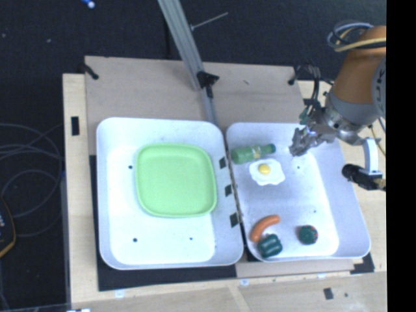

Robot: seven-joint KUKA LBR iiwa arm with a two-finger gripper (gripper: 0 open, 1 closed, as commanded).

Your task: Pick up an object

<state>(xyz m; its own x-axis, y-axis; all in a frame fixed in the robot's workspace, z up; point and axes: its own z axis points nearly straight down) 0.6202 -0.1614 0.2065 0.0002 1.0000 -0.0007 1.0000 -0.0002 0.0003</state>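
From above, the claw [298, 145] hung over the right bin [338, 200], its opening impossible to tell, near the small green bottle [252, 153] lying beside a fried egg [266, 171]; likely light, stiff and slippery, best gripped across its middle.

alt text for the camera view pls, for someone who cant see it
A grey arm's end effector hangs over the right white bin, which holds a green bottle, a toy fried egg, an orange sausage and two small green toys. The left white bin holds a square green plate.
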